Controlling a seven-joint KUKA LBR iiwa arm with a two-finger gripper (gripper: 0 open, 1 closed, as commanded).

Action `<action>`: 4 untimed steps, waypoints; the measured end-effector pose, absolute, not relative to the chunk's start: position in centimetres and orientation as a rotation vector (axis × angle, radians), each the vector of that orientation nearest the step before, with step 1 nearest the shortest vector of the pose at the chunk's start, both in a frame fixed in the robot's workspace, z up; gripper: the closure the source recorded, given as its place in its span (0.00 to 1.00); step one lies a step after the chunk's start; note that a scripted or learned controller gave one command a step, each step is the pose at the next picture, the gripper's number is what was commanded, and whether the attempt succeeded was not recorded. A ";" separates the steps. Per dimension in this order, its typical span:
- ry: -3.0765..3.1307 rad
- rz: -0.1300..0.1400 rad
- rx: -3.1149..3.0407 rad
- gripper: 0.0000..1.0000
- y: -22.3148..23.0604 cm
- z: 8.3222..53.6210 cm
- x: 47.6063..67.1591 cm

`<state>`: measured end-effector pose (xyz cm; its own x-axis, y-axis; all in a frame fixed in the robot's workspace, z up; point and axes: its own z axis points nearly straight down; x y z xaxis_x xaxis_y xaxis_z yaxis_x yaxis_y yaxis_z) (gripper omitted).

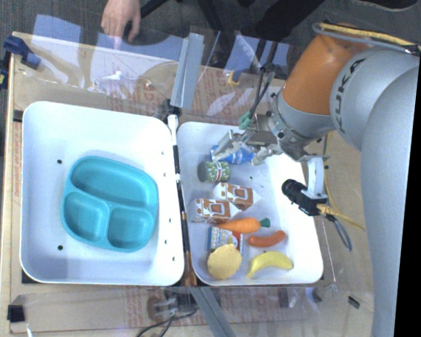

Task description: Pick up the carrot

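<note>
One carrot (239, 225), one banana (270, 264), two bins; end effector (236, 146) finger state: cannot tell.

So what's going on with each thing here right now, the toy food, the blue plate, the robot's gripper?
Carrot: lying flat in the right bin, not picked up.
Banana: lying near the bin's front edge.
Red sausage: lying beside the carrot.
Green can: tipped on its side.
Blue plate: sitting flat in the left bin, nothing on it.
Gripper: hanging over the back of the right bin, away from the carrot.
</note>
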<state>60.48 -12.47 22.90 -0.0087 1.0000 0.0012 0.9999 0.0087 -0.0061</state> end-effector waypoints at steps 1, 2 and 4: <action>-2.421 0.004 -1.995 0.00 -17.1 14.9 58.7; -2.685 -0.010 -1.685 0.00 -20.1 12.6 55.5; -2.942 -0.004 -1.249 0.00 -21.4 11.1 49.3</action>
